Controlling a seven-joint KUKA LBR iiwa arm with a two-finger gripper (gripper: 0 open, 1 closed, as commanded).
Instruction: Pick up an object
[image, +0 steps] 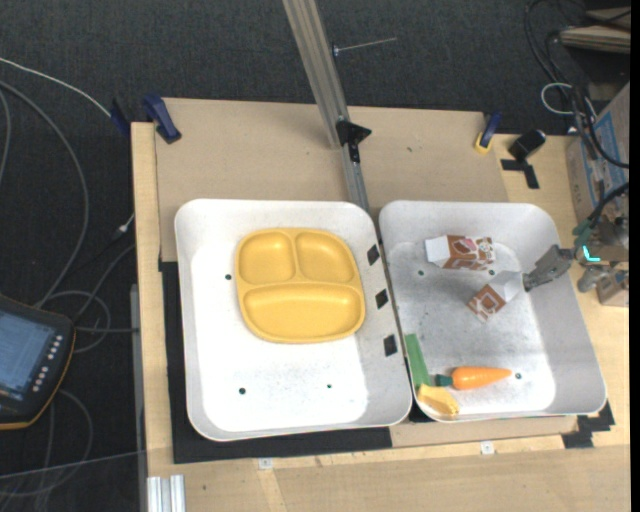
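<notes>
Camera view from above has the two white bins side by side on the wooden bench. Left bin (210, 390) holds a yellow divided plate (297, 283), sitting toward the top half of it. Right bin (570, 350) has the small stuff: a brown-and-white carton (460, 251) lying on its side near the top, a little brown block (487, 300) just below and a bit right of it, then an orange carrot (480, 377) down near the bottom edge. A green strip (413, 358) runs along that bin's left wall, and a yellow piece (438, 401) is tucked in the bottom left corner, close to the carrot's leafy end.

Gripper (543, 270) pokes in over the right bin's right rim, near the brown block but not touching it as far as I can see. It's dark and small at this angle, so honestly I can't tell how it's set, and nothing's visibly in it.
</notes>
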